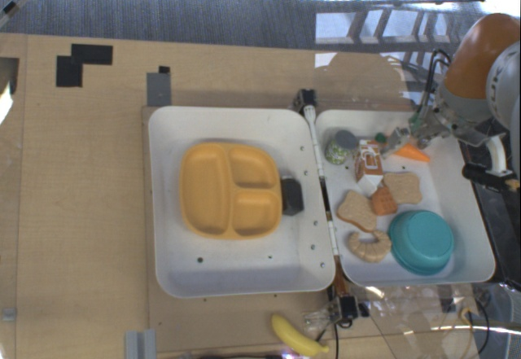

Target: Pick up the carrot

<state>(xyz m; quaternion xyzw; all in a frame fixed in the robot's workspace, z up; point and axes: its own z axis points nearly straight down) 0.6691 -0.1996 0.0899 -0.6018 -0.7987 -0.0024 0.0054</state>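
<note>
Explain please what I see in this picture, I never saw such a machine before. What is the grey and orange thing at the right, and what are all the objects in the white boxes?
You look down at a slant from one fixed camera above a wooden bench. The grey and orange thing is a robot arm reaching in from the right. At its end is a claw, low over the far part of the right bin, close to the carrot, the small orange wedge it should pick up. I cannot tell whether the claw is open or shut, and nothing shows as held.

The left bin holds a yellow divided tray with a small dark block beside it. The right bin also holds a teal bowl, toy bread pieces, a small carton and a greenish round item. A banana lies on the bench, near the camera.
</note>
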